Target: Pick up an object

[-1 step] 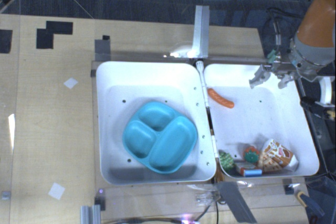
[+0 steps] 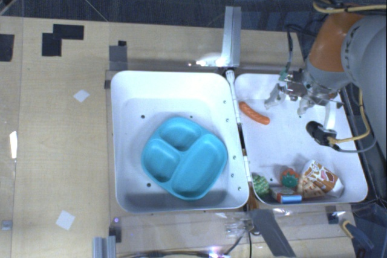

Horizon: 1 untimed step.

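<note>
We are finding the middle floor of the right bin (image 2: 357, 189) lying open for passage. A carrot (image 2: 254, 113) is sitting near the divider (image 2: 237, 124), and a clutter of small items (image 2: 299, 182) is crowding the near edge. A blue sectioned plate (image 2: 184, 157) is occupying the left bin (image 2: 130, 106) centre.

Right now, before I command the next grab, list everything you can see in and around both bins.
white bins: 2, white, side by side on the bench
divided plate: 1, teal blue, three compartments, left bin
carrot: 1, orange, right bin, far part near the divider
small toy pile: several, green, red, blue and a patterned carton, right bin, near edge
bench: 1, light wood
gripper: 1, grey, open, over the right bin's far side, right of the carrot
</note>
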Tool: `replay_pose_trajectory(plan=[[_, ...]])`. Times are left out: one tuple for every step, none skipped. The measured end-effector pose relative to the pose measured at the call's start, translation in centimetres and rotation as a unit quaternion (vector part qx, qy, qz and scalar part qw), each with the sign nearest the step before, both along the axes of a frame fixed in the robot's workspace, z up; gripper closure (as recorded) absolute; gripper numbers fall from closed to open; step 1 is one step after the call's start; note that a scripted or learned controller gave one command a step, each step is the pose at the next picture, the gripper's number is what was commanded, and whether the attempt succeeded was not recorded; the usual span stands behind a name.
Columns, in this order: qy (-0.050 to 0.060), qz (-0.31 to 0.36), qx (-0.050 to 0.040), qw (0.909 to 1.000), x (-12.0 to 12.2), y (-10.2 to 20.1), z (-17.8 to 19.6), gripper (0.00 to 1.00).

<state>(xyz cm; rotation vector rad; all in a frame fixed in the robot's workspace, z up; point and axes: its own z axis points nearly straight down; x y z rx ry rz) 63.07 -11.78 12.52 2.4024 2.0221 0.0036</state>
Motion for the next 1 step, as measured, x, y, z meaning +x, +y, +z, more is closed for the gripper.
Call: replay_pose_trajectory(plan=[[-0.001,0.106,-0.0006,0.9943,1.70,3.00,-3.76,0.00]])
